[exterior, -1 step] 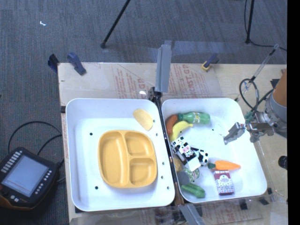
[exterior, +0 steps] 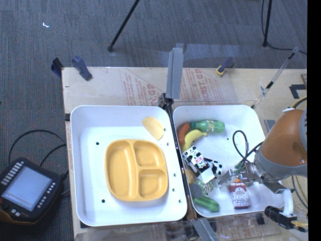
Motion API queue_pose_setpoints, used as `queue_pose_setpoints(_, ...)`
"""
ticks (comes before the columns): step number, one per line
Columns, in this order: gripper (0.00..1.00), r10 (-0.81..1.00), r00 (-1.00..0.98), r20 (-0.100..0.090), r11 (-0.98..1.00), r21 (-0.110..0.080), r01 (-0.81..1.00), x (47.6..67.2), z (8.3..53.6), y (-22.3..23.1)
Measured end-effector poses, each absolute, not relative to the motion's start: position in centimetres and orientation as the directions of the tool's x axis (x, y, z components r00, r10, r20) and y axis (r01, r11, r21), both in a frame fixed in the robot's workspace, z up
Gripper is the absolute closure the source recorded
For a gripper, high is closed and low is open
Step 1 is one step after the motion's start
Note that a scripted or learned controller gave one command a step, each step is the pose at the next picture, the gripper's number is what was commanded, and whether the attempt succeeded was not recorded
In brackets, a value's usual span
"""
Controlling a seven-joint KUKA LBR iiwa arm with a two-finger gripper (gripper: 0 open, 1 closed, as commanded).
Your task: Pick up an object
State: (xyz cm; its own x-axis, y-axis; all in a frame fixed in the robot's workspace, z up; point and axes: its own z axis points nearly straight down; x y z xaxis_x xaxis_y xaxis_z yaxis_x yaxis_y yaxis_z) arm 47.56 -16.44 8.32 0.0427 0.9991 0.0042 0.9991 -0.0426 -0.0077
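Nearest you, at the bottom left, a teach pendant (exterior: 27,189) lies on the grey carpet (exterior: 60,29) with its black cable looping behind it.

The bench top (exterior: 125,84) is bare board with red printed lettering; on it sit the two white bins, touching along their inner edges.

Left bin (exterior: 85,129): a yellow divided tray (exterior: 136,169) lies flat near the middle, and a pale yellow oval piece (exterior: 153,127) rests just beyond it toward the far rim.

Right bin (exterior: 251,117): the candidate objects are crowded along its left and near side. You see a green pickle-shaped toy (exterior: 206,203) at the near rim, a small red carton (exterior: 240,195) lying flat beside it, a black-and-white cow-patterned toy (exterior: 200,162) toward the middle, then a banana (exterior: 192,137), an orange piece (exterior: 182,132) and a green bottle (exterior: 207,126) at the far left.

The gripper (exterior: 235,175) sits low in the right bin, just above the red carton and right of the cow toy; you cannot tell whether it is open or closed. The orange band of the arm (exterior: 286,144) fills the right.

Farther back, blue clamps (exterior: 80,67) and a yellow-tipped clamp (exterior: 223,67) hold the bench's far edge, a grey upright post (exterior: 174,74) rises between the bins, and tripod legs (exterior: 128,16) stand on the carpet.
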Motion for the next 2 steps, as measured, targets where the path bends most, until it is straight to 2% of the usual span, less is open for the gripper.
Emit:
queue_pose_setpoints(1, 1.0, 0.999, 0.049, 0.007, -0.049, -0.014, 0.999, 47.5, 8.8, -16.6)
queue_pose_setpoints(2, 1.0, 0.997, -0.071, 0.001, 0.071, -0.005, 0.997, 50.9, 20.8, -15.7)
